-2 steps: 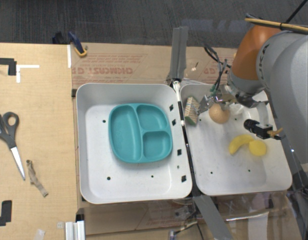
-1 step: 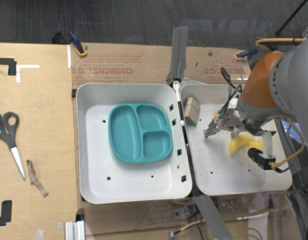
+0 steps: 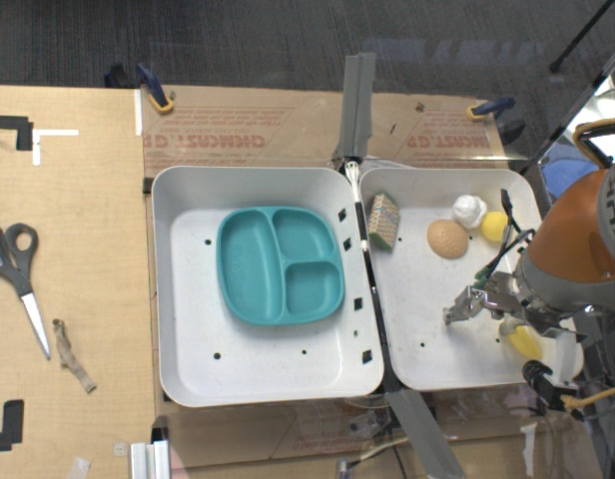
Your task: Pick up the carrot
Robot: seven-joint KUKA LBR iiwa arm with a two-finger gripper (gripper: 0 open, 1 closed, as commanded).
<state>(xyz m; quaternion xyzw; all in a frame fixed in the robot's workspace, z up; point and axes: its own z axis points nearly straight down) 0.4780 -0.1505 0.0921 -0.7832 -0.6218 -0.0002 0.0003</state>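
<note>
Positioning is the whole problem at this step. The grey metal two-finger end effector (image 3: 474, 305) sits low over the floor of the right-hand shallow white bin (image 3: 407, 367), near that bin's right side, and nothing can be seen gripped in it. Whether it is spread or pressed together cannot be told from this angle.

Just beside it, partly under the wrist, lies a small yellow rounded object (image 3: 525, 343). Farther up the bin are a tan egg-shaped object (image 3: 447, 239), a yellow ball-like fruit (image 3: 494, 226) and a small white knobbly object (image 3: 469, 209). A patterned greenish block (image 3: 383, 220) leans by the divider.

No orange, tapered carrot can be made out among these. It may lie hidden under the arm, or it may be the yellow piece, and that cannot be settled here.

To do the step well, I judge the arm should first confirm the target. It should then come straight down with the jaws across the carrot's narrow width, centred on its length, clear of the bin wall and neighbouring items. The left-hand white bin (image 3: 178, 297) with its teal three-compartment plastic tray (image 3: 282, 264) plays no part.
</note>
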